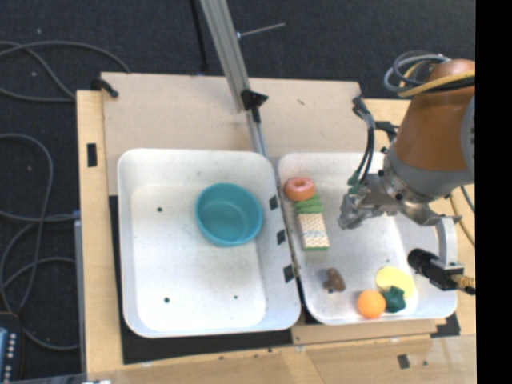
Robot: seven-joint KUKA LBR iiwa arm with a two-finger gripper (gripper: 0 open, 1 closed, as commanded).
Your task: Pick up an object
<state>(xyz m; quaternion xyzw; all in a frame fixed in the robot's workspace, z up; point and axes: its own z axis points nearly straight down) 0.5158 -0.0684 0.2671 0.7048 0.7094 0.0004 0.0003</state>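
My jaws (350, 217) hung over the middle of the right bin (344, 320), pointing toward that bin's left wall; couldn't tell from the view whether they were wide or narrow, and nothing showed between them.

Right bin contents: pink-and-orange ring (300, 188) at the far-left corner, green-topped speckled block (312, 225) just below it along the left wall, the two touching or nearly so. Small brown lump (334, 279) near the front edge, left of centre. Orange ball (370, 303), dark green piece (394, 300) and yellow disc (394, 279) bunched at the front-right corner, touching one another, tight against the rim. A black fitting (432, 268) on my arm sat just right of that cluster.

Open room: bare bin floor between the block and the yellow disc, right under my wrist.

Left bin (136, 214) held a teal bowl (229, 214), upright, near its far-right part; plenty of clear floor around it toward the front and left edges.

A metal strut (228, 46) slanted down to the gap between the bins at the bench's far edge.

No readable writing or labels anywhere.
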